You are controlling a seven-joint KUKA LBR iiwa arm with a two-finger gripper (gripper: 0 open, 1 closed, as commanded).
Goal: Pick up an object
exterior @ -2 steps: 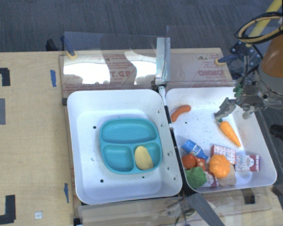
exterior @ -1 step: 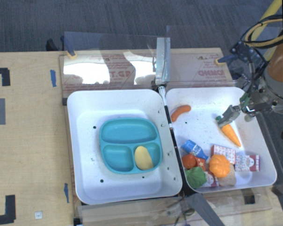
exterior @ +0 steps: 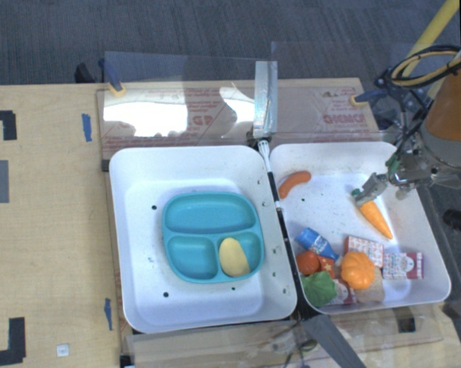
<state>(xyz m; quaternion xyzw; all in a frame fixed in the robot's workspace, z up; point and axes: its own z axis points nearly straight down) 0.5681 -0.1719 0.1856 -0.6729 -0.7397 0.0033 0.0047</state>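
I see the claw [exterior: 366, 190] low over the far part of the right bin [exterior: 437, 285], the arm [exterior: 441, 124] reaching in from the right. The claw sits at the top end of a carrot [exterior: 377, 217], touching or just above it; I cannot tell how far the claw is open, nor whether it has hold of anything. The carrot lies slantwise on the bin floor, its point toward the near right. A red sausage [exterior: 294, 182] lies at the far left of this bin. Along the near edge: a blue packet [exterior: 315, 241], a tomato [exterior: 309, 263], a green vegetable [exterior: 320, 288], an orange pumpkin [exterior: 358, 270] and a small carton [exterior: 403, 266]. The left bin [exterior: 133, 222] holds a teal divided plate [exterior: 205, 219] with a yellow potato [exterior: 234, 257] in its near right compartment. Both bins rest on the wooden surface [exterior: 42, 226].
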